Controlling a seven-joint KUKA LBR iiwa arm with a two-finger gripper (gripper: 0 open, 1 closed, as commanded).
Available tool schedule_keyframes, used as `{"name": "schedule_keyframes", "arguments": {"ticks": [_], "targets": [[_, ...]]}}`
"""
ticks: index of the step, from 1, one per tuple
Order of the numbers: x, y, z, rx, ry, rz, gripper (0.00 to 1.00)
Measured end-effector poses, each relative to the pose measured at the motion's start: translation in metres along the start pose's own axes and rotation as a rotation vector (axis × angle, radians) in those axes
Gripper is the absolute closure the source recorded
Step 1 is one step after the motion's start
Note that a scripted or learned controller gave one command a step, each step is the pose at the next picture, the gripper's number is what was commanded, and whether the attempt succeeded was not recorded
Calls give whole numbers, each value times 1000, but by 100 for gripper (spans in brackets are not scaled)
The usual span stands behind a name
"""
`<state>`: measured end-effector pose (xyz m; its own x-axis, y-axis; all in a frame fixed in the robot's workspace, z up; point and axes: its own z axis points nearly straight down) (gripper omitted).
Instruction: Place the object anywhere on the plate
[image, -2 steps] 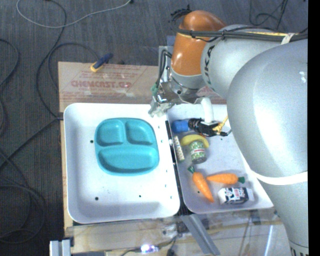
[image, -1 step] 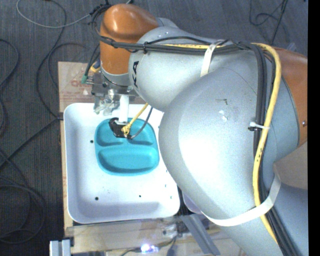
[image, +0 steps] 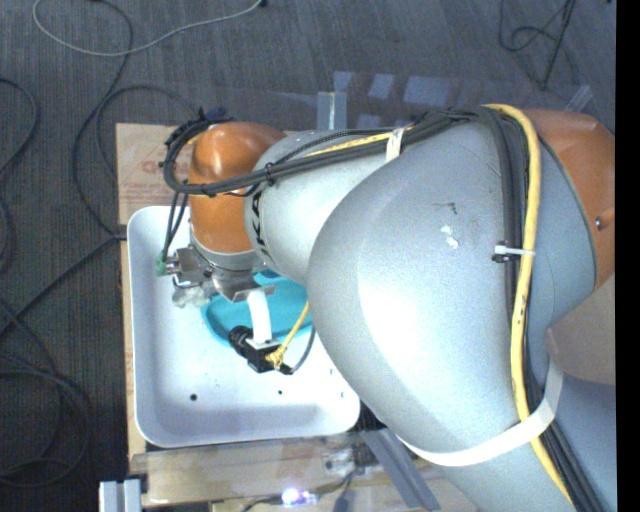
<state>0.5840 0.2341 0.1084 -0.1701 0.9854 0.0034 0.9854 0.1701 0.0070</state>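
A blue plate (image: 225, 318) lies in the left white bin (image: 165, 400), and the arm covers most of it. The grey arm with its orange band (image: 222, 185) reaches down over the bin's upper part. My gripper (image: 188, 284) hangs at the plate's upper left edge, low over the bin floor. A small green thing (image: 160, 265) shows at the gripper's left side; I cannot tell whether it is held or what it is.
The arm's large grey body (image: 440, 300) hides the right bin and much of the bench. The left bin's lower floor (image: 220, 400) shows bare white with a few dark specks. Cables lie on the dark floor (image: 60, 120) beyond the bench.
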Motion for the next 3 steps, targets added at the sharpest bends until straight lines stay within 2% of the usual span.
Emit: {"name": "schedule_keyframes", "arguments": {"ticks": [1,2,3], "targets": [[-23,57,-55,9,-7,88,100],[-17,49,-80,9,-8,-6,100],[-22,78,-169,7,-8,-103,100]]}}
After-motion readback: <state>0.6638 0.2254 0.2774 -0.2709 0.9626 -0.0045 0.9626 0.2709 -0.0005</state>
